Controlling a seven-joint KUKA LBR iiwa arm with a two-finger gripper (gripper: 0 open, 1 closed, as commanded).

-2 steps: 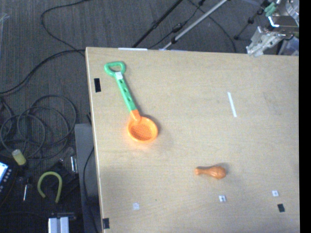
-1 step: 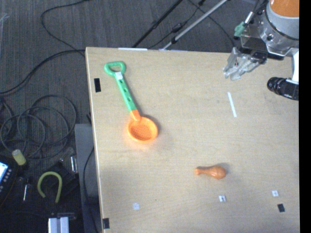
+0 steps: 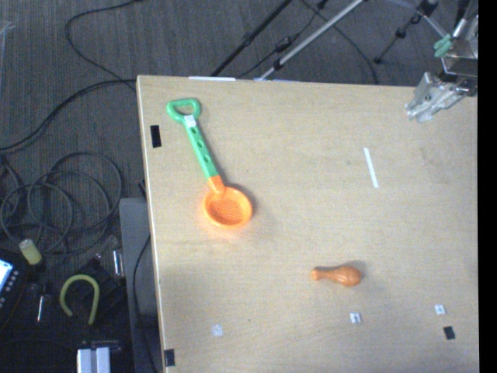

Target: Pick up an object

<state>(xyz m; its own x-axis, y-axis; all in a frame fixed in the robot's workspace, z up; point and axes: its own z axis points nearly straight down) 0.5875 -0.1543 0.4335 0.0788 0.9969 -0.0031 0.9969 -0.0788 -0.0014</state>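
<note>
Gripper up at the far right corner, fingers spread, pinching nothing — parked clear of both targets. Green-handled orange strainer lying flat mid-left, orange toy drumstick nearer — both unobstructed.

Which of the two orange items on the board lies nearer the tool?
The small plain orange piece, low on the board, lies nearer the tool. The other, the orange strainer spoon, has a green handle and sits farther left.

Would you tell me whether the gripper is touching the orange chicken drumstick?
Apart. The camera view shows the gripper at upper right, with bare wood between it and the drumstick.
</note>
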